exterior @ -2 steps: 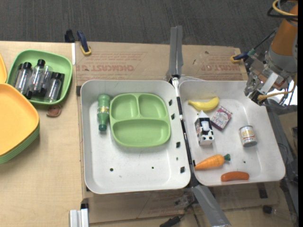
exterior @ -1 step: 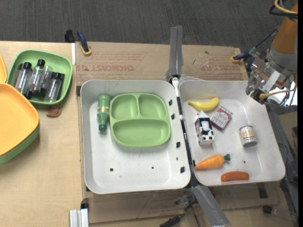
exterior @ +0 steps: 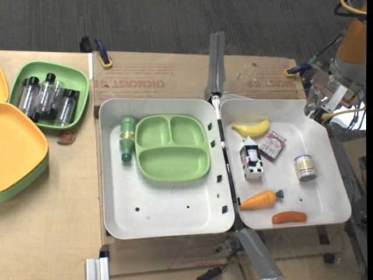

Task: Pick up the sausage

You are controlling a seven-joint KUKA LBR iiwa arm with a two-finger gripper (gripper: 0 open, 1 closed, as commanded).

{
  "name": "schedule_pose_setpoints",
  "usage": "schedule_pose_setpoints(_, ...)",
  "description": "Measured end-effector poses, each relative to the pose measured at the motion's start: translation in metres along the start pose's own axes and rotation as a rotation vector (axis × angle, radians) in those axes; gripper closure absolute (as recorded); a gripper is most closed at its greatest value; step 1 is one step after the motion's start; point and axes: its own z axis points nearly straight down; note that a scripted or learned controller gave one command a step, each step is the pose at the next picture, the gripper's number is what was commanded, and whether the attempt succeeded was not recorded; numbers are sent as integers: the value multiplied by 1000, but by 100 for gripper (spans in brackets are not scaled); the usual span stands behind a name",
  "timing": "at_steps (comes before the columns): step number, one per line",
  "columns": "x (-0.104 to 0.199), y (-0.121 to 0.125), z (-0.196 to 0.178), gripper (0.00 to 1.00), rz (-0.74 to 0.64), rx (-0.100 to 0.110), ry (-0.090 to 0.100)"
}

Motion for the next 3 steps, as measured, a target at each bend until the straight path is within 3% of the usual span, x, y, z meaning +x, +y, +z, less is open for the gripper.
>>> schedule_pose_setpoints(1, -58, -49, -50, 100, 313, 3, 12)
schedule_pose_setpoints(2, -51, -31, 74, 100, 619, 6, 12)
schedule_pose_setpoints(3, -51, -31, 66, 100, 616, 9, 9)
